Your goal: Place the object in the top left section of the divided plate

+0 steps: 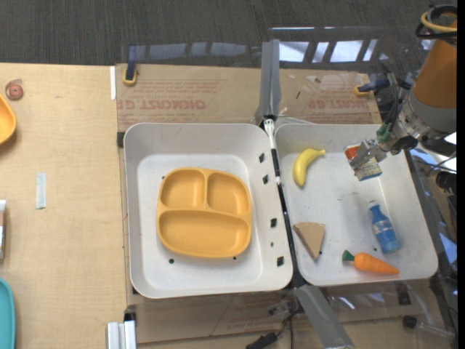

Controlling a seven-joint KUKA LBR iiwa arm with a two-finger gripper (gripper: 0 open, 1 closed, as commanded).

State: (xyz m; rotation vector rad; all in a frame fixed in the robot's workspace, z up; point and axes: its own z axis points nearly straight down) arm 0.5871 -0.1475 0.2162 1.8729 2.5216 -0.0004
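Observation:
An orange divided plate (205,213) lies in the left white bin (138,195), with two small sections at the top and one wide section below. In the right bin (414,217) are a yellow banana (306,163), a tan wedge (311,237), a blue bottle (382,227) and an orange carrot (372,263). My gripper (365,161) hangs over the upper right part of the right bin, right of the banana and above the bottle. A small red-orange patch (352,151) shows at its left side; I cannot tell what it is.
A metal divider (270,78) runs between the bins at the back. Cardboard (189,97) lies behind them with clamps at its corners. The wooden table (58,195) on the left bears an orange bowl edge (4,126) and a teal item (6,315).

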